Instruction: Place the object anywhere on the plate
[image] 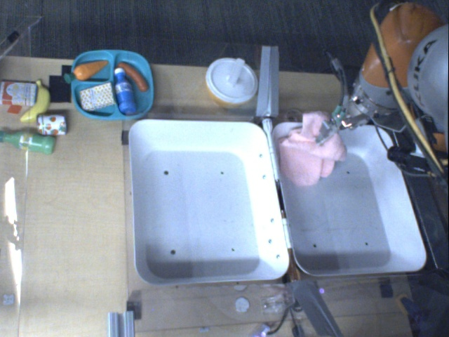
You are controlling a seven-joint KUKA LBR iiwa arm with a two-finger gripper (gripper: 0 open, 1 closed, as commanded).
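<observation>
two white bins (200, 272), one pink cloth (309, 160), one blue tray (144, 69), one lidded cup (231, 81)

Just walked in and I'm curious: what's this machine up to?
A robot arm reaches in from the right, its gripper at the top of a pink cloth bunched in the right bin, near its upper left corner. The left bin sits beside it. A blue plate with toy food lies on the bench outside the bins.

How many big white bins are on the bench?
2. The left bin sits in the middle of the bench, and the right bin is right beside it, with a pink cloth lying in its upper left corner.
</observation>
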